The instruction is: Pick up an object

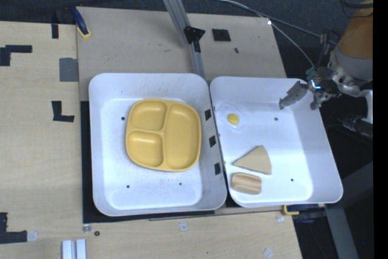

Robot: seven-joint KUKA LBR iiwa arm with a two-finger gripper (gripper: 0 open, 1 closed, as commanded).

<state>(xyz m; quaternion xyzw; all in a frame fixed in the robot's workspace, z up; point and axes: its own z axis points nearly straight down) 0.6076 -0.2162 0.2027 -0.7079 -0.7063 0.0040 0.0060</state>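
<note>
camera view, seen from above at a slant: gripper (301, 97) at right of frame, over upper right corner of right bin (315, 148), fingers spread, nothing between them. in that bin, small yellow round piece (233, 119) at upper left, tan wedge (254, 161) and tan block (246, 183) at lower centre, just beside each other. yellow divided plate (163, 134) at centre of left bin (109, 130).
</note>
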